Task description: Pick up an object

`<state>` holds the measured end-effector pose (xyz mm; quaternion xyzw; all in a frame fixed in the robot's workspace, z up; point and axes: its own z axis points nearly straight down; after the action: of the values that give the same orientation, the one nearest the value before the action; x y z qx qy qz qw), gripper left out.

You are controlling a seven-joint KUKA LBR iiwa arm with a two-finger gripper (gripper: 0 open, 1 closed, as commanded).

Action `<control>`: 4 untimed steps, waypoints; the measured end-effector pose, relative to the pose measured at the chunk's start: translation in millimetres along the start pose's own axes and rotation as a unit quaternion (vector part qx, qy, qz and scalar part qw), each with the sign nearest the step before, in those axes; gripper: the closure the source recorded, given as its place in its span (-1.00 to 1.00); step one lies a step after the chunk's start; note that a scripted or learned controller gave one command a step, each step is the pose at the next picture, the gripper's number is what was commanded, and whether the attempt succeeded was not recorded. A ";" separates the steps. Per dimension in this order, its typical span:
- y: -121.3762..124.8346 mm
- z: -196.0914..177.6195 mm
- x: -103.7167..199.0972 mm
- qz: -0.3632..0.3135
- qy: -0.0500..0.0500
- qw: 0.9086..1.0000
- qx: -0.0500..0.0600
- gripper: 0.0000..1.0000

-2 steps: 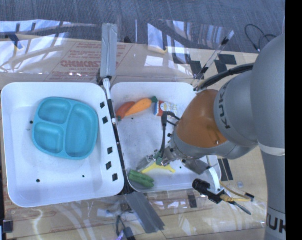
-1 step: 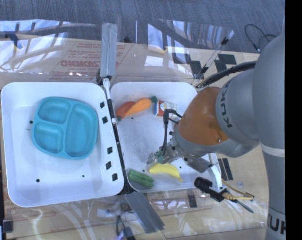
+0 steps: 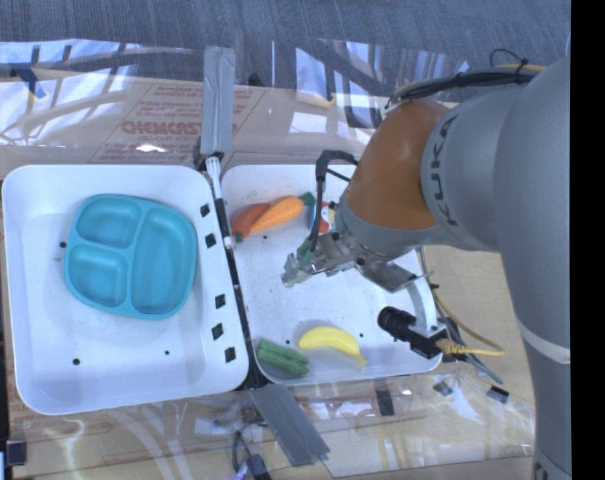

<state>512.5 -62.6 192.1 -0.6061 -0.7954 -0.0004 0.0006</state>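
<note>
Smooth tapered carrot (image 3: 270, 215), curved glossy banana (image 3: 332, 343)

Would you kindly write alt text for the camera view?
A grey robot arm lowers its claw into the right bin, which contains a carrot, a banana and a green vegetable. The left bin holds a blue divided plate.

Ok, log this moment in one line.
claw: over right bin | carrot, banana: lying in bin | held: nothing seen

Plate (image 3: 132, 255) in left bin (image 3: 32, 298), carrot (image 3: 269, 215) — banana (image 3: 332, 342) — in right bin (image 3: 272, 298)
</note>
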 end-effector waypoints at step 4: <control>-7.0 -29.3 -35.5 -0.018 0.000 1.000 0.002 1.00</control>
<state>515.2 -98.7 221.4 -0.5915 -0.8063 0.0007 0.0018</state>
